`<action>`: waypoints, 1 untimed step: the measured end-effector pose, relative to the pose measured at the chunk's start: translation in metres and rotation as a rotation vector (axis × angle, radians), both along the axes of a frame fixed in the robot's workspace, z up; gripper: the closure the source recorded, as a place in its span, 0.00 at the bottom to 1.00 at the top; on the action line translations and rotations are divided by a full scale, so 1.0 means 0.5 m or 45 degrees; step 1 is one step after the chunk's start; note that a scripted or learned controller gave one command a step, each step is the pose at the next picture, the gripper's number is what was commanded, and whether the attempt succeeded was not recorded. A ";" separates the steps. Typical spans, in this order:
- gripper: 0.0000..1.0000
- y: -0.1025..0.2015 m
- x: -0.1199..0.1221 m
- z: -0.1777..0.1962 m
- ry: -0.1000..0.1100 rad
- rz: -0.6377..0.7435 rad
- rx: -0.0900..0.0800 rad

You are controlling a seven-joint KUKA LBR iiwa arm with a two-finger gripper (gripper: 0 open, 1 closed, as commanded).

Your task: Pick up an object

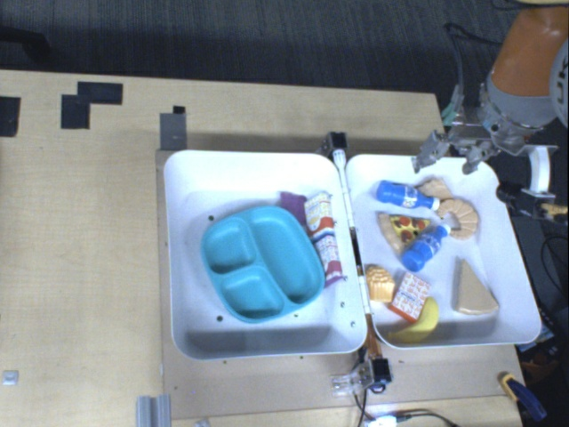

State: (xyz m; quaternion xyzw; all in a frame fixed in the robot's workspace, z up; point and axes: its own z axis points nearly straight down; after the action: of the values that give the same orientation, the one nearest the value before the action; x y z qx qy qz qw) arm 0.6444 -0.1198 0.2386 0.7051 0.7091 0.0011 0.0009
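Two white bins sit side by side on the wooden bench (80, 265), left bin (182, 327) and right bin (511, 318), sharing a middle rim.

Nearest edge, right bin: a yellow banana (421, 324) lies along the front wall, with a small red-and-white box (409, 296) resting against it. Just left of the box, an orange-tan block (380, 283). To the right, a beige wedge (472, 290) lies flat, apart from the others.

Nearest part of left bin: a blue divided tray (260, 262) with three compartments, tilted, fills much of the floor. Along its right side, a red-and-white tube (325, 238) lies lengthwise near the shared rim; a purple item (293, 203) peeks out behind the tray, mostly hidden.

Mid right bin: a blue bottle (424, 247) lies slanted, touching a pizza-slice toy (402, 228). A round tan biscuit-like piece (460, 216) sits just right of them.

Farther back: a second blue bottle (404, 195) with white cap lies crosswise near the bin's far-left corner, a tan item (436, 186) just behind it.

Farthest: the gripper (452, 153) hangs over the right bin's far rim, fingers spread moderately with nothing between them, above and well apart from the toys. The arm's orange band (532, 47) shows at upper right.
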 end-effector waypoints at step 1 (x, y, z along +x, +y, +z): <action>0.00 -0.001 -0.047 -0.258 0.002 -0.004 0.000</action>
State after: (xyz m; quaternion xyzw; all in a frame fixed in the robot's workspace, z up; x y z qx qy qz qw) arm 0.6210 -0.1202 0.1097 0.7061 0.7081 0.0005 0.0002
